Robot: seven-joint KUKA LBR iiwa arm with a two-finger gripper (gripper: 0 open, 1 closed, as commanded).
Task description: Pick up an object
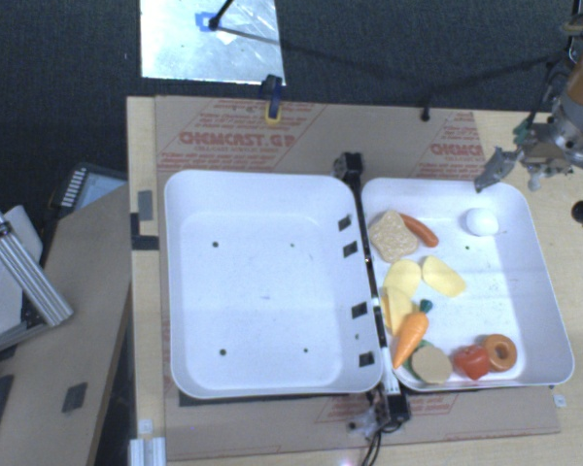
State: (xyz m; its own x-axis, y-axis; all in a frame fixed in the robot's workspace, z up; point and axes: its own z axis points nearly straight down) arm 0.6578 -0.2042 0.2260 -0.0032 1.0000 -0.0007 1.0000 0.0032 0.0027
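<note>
At the right bin's near edge: a carrot [410, 335], a round slice [430, 363], a tomato [472, 361] and an orange ring [500, 351] are lying together.
Mid bin: yellow pieces [443, 276] are sitting just beside a bread slice [393, 236].
Far corner: a white egg [481, 221] is resting alone.
Beyond the right bin [544, 289]: the gripper [513, 168] is hovering above the rim, fingers spread wide, holding nothing.

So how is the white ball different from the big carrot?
The white ball is round and plain white; the big carrot is long, pointed and orange with a green top. The ball sits alone near the bin's far edge, while the carrot lies touching the yellow pieces. Both lie in the right bin.
</note>
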